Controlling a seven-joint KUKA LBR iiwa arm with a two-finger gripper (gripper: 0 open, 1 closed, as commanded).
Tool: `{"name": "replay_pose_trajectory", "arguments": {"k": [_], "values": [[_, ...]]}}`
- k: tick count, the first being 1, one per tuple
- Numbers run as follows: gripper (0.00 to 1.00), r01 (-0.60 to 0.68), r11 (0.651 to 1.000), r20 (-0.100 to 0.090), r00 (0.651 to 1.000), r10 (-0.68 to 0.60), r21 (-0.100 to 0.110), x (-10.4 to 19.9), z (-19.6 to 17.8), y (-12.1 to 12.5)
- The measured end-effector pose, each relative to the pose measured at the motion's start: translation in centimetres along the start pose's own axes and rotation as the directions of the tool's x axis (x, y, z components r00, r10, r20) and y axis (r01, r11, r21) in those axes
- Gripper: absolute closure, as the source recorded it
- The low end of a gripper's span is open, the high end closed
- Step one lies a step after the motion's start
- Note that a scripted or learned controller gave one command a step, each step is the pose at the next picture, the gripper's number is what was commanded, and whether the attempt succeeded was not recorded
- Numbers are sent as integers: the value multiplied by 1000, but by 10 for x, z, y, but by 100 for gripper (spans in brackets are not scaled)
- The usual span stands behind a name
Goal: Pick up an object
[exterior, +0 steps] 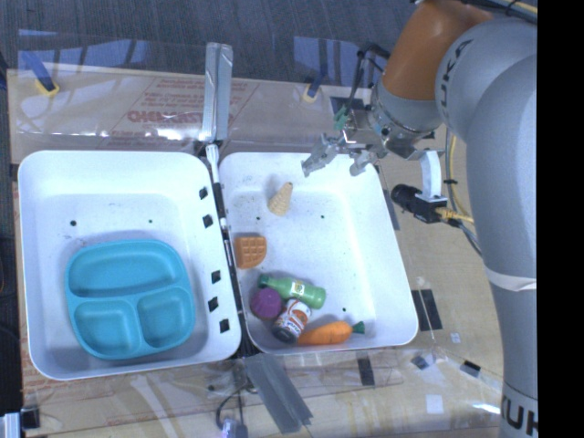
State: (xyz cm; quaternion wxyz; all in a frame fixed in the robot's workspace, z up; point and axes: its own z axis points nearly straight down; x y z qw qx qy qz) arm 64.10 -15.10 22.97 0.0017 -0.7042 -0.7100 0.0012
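Note:
My gripper hangs over the back edge of the right bin, fingers spread open and nothing between them. Below and left of it a cream ice-cream cone lies on the bin floor. A brown waffle rests against the left wall. Along the front sit a green bottle, a purple ball-shaped toy, a small can and an orange carrot, packed close together.
The left bin holds a blue divided tray. A grey upright divider post stands between the bins at the back. Black cables and a connector hang off the wrist beside the right bin's right wall.

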Motion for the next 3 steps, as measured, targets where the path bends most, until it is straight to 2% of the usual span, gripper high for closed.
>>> {"name": "replay_pose_trajectory", "arguments": {"k": [1, 2, 3], "values": [[0, 31, 1000, 0, 1000, -31, 2, 27, 133, 16], [100, 36, 999, 0, 999, -36, 1, 28, 121, 17], [100, 54, 999, 0, 999, -54, -3, 115, 37, 17]]}}
